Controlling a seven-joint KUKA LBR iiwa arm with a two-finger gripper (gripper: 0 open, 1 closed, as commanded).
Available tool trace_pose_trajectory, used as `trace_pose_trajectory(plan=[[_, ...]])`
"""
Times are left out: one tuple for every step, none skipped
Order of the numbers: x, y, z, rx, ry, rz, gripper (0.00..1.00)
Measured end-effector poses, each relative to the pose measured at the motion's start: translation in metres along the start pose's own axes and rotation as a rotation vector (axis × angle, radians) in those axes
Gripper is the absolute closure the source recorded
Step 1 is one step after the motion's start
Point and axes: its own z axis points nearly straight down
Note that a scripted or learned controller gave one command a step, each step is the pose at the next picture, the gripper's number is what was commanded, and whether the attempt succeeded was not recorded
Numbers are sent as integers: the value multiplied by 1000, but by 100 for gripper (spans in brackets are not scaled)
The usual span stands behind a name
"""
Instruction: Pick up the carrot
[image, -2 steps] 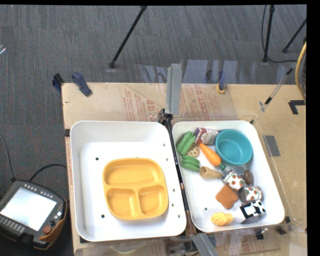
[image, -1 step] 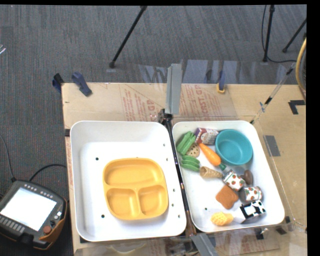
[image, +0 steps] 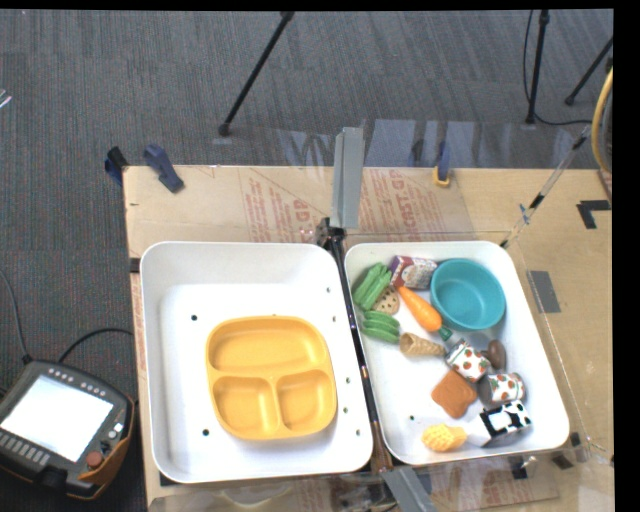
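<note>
The carrot (image: 421, 309) lies in the right bin (image: 530, 330), touching the lower left rim of the teal bowl (image: 468, 294). Its orange body runs at a slant, the thin end pointing up toward the far left of the bowl and the thick end, with a bit of green at its tip, lying just below the bowl's near left edge. No claw can be made out on the counter (image: 250, 200), so its state cannot be told.

Taking the teal bowl as the landmark: a small purple and white packet (image: 412, 270) sits just left of its far rim. Further left lie green pods (image: 372, 286), with another green piece (image: 380, 326) nearer the camera. A waffle cone (image: 421, 346) lies just below the carrot. Nearer than the bowl sit a spotted red and white piece (image: 466, 360), a brown square (image: 454, 394), a yellow lumpy piece (image: 443, 437) and a black and white block (image: 504, 420). Well to the bowl's left, the left bin (image: 170, 290) holds a yellow divided tray (image: 271, 377) with three compartments.
</note>
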Motion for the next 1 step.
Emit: trace_pose_trajectory(plan=[[-2, -5, -8, 2, -6, -6, 100]])
